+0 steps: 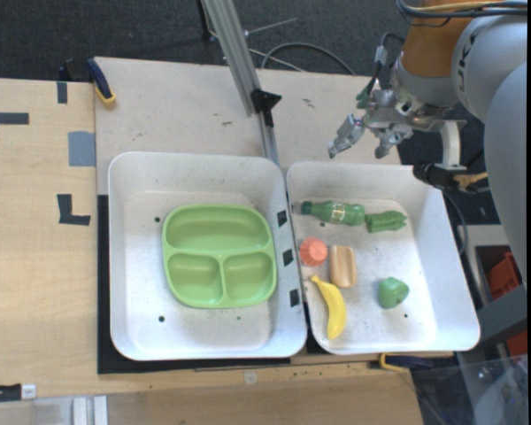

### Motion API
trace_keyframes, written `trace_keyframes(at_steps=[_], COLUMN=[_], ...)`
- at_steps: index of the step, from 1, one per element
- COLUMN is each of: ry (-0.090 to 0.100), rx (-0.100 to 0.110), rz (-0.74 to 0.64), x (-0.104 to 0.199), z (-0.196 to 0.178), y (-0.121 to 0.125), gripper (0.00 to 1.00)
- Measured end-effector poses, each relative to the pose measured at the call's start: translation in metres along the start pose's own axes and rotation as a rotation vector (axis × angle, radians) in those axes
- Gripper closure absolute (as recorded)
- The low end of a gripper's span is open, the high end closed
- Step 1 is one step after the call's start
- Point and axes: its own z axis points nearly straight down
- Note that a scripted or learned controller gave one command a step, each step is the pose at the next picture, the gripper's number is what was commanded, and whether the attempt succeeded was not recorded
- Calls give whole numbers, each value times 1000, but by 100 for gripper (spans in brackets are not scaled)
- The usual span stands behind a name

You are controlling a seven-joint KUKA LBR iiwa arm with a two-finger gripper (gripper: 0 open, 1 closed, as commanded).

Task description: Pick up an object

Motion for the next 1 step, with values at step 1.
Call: trace_keyframes(at_steps=[1], ry=[0], rx=[1], rz=[0], x=[0], z=[0], y=[0], gripper=[0])
